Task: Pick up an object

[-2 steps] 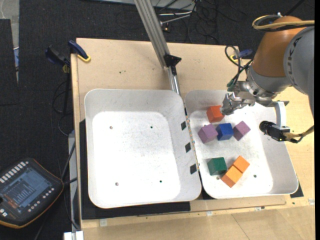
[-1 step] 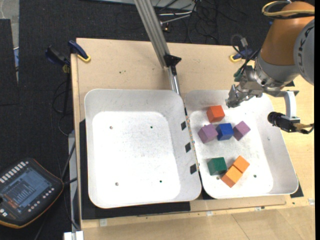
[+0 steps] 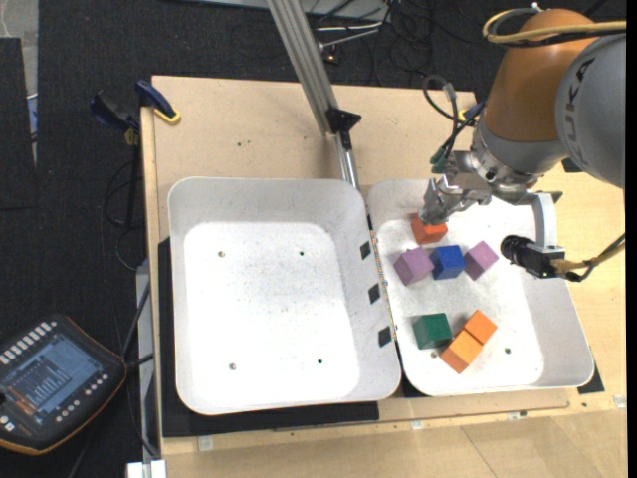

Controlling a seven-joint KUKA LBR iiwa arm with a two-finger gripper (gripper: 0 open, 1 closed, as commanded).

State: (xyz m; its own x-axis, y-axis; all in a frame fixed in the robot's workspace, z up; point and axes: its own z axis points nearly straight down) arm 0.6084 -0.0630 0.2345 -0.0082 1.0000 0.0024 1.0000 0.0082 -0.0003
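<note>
One red block [image 3: 430,232] sits under the tool [image 3: 435,213], seemingly touching; finger state unclear.

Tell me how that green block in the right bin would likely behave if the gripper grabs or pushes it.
The green block looks like a rigid cube, so it would probably slide rather than roll. Its flat faces should suit a two-finger pinch. An orange block sits close beside it and may get nudged.

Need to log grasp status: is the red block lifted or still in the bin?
Cannot tell. The end effector sits right over the red block, hiding any contact.
</note>
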